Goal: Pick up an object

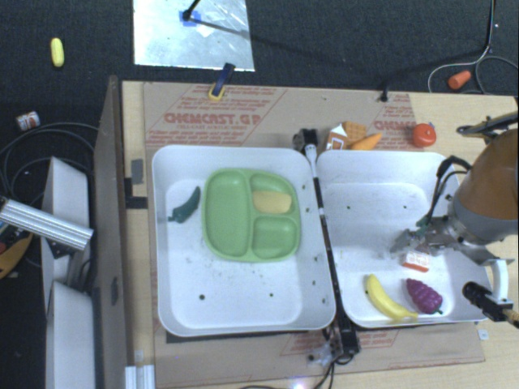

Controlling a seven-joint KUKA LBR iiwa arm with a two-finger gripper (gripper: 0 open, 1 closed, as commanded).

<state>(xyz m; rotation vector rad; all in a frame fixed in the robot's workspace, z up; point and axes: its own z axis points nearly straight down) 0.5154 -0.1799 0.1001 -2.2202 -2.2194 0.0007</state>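
Observation:
In the right bin (pixel 381 185), my gripper (pixel 415 243) hangs low over the floor at the right side. A small red and white item (pixel 418 261) lies just beneath and in front of it; whether they touch is unclear. A yellow banana (pixel 388 298) and a purple bunch of grapes (pixel 424 296) lie near the bin's front edge. The left bin (pixel 235 306) holds a green divided plate (pixel 243 225) with a yellow item (pixel 272 201) in its upper right compartment. A dark green piece (pixel 186 205) lies to the left of the plate.
Behind the right bin, on the cardboard, sit an orange carrot (pixel 366 142), a small box (pixel 338 138) and a red tomato (pixel 423 134). The grey and orange arm (pixel 491 197) covers the right bin's right edge. Cables trail across the dark floor beyond.

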